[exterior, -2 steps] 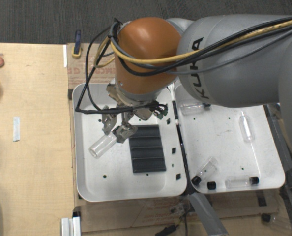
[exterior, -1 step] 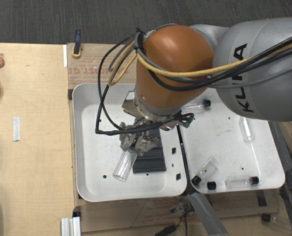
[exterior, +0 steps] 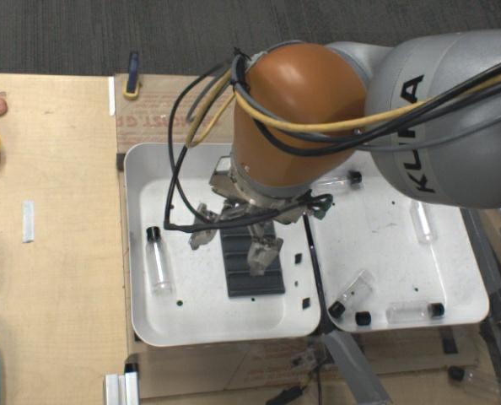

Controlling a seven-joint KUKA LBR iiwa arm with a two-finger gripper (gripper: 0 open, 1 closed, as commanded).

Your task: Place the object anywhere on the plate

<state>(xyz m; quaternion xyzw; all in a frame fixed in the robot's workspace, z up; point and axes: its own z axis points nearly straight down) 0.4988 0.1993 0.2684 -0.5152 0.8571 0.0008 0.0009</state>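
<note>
A black ridged plate point(exterior: 255, 278) lies flat in the middle of the left white bin point(exterior: 149, 323). My gripper point(exterior: 232, 245) hangs over the plate's far end, under the orange wrist band. Its two grey fingers point(exterior: 263, 256) stand apart, open, and I see nothing held between them. One finger is over the plate, the other over bare bin floor to the plate's left. A clear tube with a black cap point(exterior: 156, 261) lies near the left wall of the same bin, well apart from the gripper. The arm hides the far part of the plate.
The right bin point(exterior: 478, 298) holds several clear tubes with black caps, among them one tube point(exterior: 422, 223) at its middle and another tube point(exterior: 412, 312) along the front wall. Black cables loop from the wrist over the left bin. Wooden bench lies to the left.
</note>
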